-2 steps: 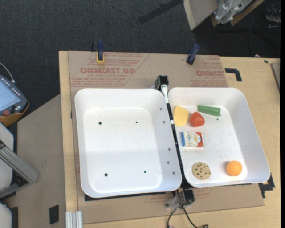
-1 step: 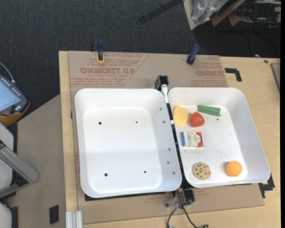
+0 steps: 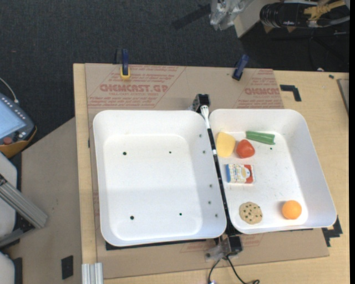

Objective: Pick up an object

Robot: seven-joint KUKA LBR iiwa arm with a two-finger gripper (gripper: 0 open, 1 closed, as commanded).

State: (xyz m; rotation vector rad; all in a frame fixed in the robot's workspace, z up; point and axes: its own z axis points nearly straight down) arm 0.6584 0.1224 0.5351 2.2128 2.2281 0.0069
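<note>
The small round orange plastic fruit (image 3: 291,209) looks light, hard and likely to roll, so grasp it across the middle, though whether the gripper (image 3: 224,15) is open or closed can't be told.

My body (image 3: 224,14) shows as pale grey metal at the top edge, with 1 dark strut jutting from it.

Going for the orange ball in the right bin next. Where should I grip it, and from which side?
Grip the orange ball across its middle, coming straight down. It is round and sits apart from the cookie, but the bin's rim is near, so line the fingers along that wall, probably.
</note>
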